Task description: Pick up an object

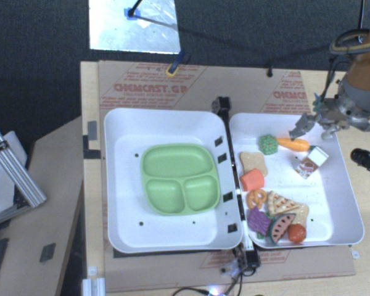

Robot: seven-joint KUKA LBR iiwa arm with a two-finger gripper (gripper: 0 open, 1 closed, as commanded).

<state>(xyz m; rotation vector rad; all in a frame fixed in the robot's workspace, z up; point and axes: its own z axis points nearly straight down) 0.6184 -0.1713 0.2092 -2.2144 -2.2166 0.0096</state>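
Note:
My gripper (312, 127) hangs over the back of the right bin (342, 193), just above and right of an orange carrot (293, 144). Its two fingers stand apart with nothing between them. A green broccoli piece (269, 144) lies left of the carrot. A small white and red box (312, 161) lies below the gripper. Further forward lie a slice of bread (253, 161), a red-orange block (252, 179), a pretzel (256, 197), a pizza slice (286, 205), a purple piece (258, 221), a watermelon slice (279, 226) and a tomato (297, 232).
The left bin (120, 165) holds a green divided plate (179, 179). A black divider (230, 165) runs between the two bins. The arm's grey wrist and orange band (361, 85) rise at the right edge. A shiny metal sheet (134, 18) lies beyond the bench.

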